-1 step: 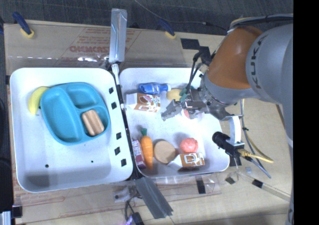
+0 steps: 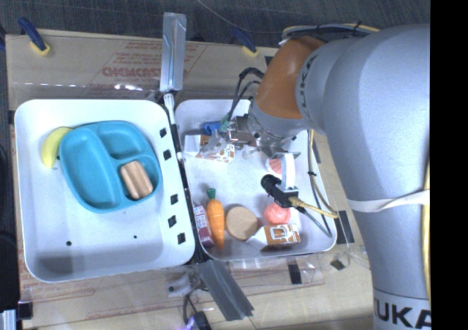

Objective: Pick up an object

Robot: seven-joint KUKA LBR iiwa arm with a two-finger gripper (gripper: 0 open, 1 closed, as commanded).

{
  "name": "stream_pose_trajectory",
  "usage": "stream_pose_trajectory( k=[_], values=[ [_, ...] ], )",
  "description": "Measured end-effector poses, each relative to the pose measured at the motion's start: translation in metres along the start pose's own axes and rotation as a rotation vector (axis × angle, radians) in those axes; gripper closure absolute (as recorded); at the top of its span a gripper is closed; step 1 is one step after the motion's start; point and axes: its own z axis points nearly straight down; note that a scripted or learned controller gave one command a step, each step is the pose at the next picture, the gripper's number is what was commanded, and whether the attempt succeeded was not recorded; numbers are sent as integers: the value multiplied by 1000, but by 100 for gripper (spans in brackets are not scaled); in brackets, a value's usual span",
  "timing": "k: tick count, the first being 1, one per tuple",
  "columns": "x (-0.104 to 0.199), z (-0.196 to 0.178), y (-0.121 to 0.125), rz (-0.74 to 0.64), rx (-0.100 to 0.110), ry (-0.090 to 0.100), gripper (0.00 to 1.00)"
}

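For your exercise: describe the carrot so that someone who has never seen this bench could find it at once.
Find the right-hand white bin. Along its near edge, at the left, the carrot lies beside a round tan disc. It alone is orange and tapered, with a green top.

One fixed camera looks down at a slant on both white bins (image 2: pixel 29 248), arm (image 2: pixel 373 116) entering from right.
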Motion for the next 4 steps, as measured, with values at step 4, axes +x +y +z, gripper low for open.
stream_pose_trajectory(
  k=[4],
  values=[
    [65,-81,-108,-639,23,7,0]
  ],
)
